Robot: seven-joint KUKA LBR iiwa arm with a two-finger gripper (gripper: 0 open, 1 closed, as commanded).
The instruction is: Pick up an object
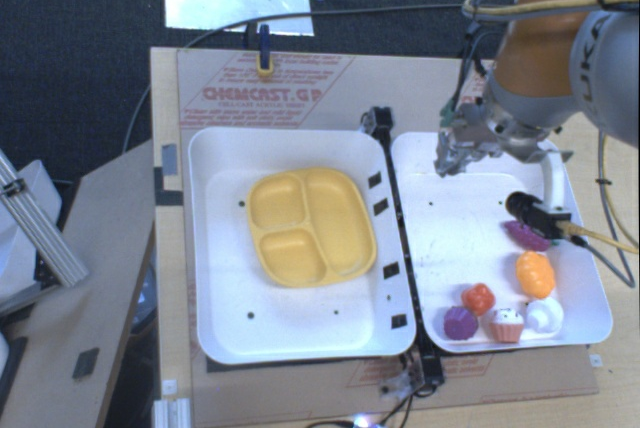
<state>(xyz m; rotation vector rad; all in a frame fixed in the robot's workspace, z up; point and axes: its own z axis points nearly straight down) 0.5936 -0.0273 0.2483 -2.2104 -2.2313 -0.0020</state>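
Camera view: hand [455,159] hovers over right bin's [440,246] far edge, touching nothing.

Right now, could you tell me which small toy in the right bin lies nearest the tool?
The purple toy by the right wall; the orange toy, red, violet, cupcake and white ones lie farther from the tool.

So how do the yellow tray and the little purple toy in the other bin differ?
The yellow tray is large, flat and split into compartments; the purple toy is small and rounded. The tray lies alone in the left bin; the toy sits among others by the right bin's front edge.
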